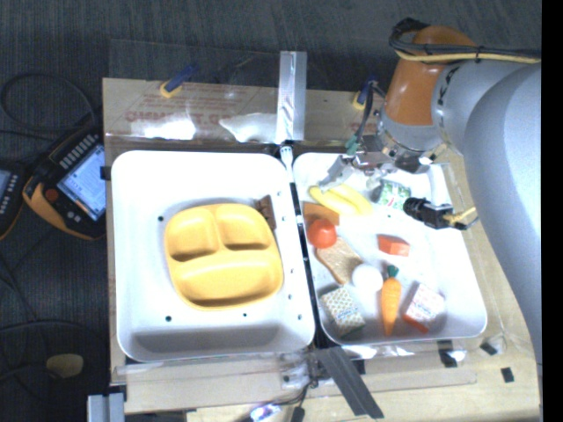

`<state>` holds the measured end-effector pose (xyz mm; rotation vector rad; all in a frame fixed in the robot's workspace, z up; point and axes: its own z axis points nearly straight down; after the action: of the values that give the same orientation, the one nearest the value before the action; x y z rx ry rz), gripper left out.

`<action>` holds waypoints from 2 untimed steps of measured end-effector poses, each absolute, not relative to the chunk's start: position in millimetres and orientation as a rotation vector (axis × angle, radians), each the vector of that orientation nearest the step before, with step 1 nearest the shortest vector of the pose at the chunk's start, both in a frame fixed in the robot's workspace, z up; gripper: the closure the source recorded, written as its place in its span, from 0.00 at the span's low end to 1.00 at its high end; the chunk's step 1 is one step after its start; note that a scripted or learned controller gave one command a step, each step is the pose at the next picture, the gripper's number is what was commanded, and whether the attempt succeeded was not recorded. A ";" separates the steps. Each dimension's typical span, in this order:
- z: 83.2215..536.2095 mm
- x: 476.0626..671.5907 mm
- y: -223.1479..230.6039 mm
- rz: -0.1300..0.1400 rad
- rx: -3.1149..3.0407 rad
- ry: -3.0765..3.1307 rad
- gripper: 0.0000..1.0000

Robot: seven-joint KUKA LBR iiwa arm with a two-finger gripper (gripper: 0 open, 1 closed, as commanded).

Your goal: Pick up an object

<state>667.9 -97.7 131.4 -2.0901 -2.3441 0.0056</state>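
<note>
My gripper hangs low over the far left corner of the right bin, just above a yellow banana. Nothing shows between its fingers. A green-and-white packet lies right beside it. Nearer the front are a red tomato, a bread slice, a white egg, an orange carrot, a small red-orange block, a red-and-white carton and a patterned cube.
The left bin holds a yellow divided plate, with a small brown piece at its far right corner. The wall between the bins runs just left of the gripper. A handheld pendant lies off the bench at left.
</note>
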 end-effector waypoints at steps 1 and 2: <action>88.5 670.4 -111.8 -0.002 -1.944 -2.475 0.00; 111.3 668.5 -102.3 -0.001 -1.971 -2.446 0.00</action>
<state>668.5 -102.3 111.3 -1.9706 -2.4460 -0.0014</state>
